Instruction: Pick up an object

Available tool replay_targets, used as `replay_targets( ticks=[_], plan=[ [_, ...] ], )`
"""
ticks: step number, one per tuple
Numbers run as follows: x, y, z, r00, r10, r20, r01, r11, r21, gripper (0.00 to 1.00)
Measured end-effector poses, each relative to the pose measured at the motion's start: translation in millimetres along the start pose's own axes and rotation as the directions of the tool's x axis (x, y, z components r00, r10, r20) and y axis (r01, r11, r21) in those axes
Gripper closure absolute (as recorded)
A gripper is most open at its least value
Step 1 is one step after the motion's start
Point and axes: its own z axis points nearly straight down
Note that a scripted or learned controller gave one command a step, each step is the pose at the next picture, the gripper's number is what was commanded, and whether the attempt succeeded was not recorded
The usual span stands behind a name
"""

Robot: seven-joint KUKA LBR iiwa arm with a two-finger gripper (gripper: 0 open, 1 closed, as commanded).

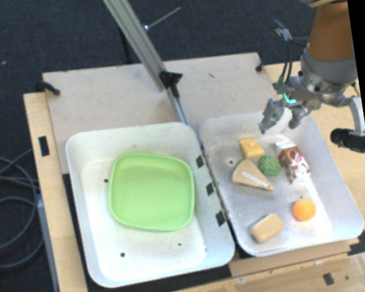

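Over on the far left the left bin [87,190] carries a green plate [151,191] lying flat, well apart from the fingers and no part of this try as far as I can judge. Coming across to the right bin [340,200], the things to choose from sit in a loose cluster below the fingers: a wedge of cheese [251,176] lowest and to their left, a small yellow block [251,147] just beneath them, a green knobbly ball [270,166] touching the wedge, a red and white carton [293,163] right of the ball, and further down a tan bread-like piece [267,228] and an orange ball [304,209] standing clear of the rest. The gripper [285,116] hangs above the bin's upper rim, its two fingers [270,116] spread apart with nothing between them. To do this well I'd say it should pick a thing with room around it, since the yellow block is nearest but the wedge and ball crowd one another; centre squarely over it, come straight down, and close only once both fingers straddle it.
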Motion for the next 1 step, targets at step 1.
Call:
replay_targets(
  ticks=[1],
  plan=[
    [0.0, 0.0, 0.1, 1.0, 0.0, 0.0, 0.0, 1.0, 0.0, 0.0]
  ],
)
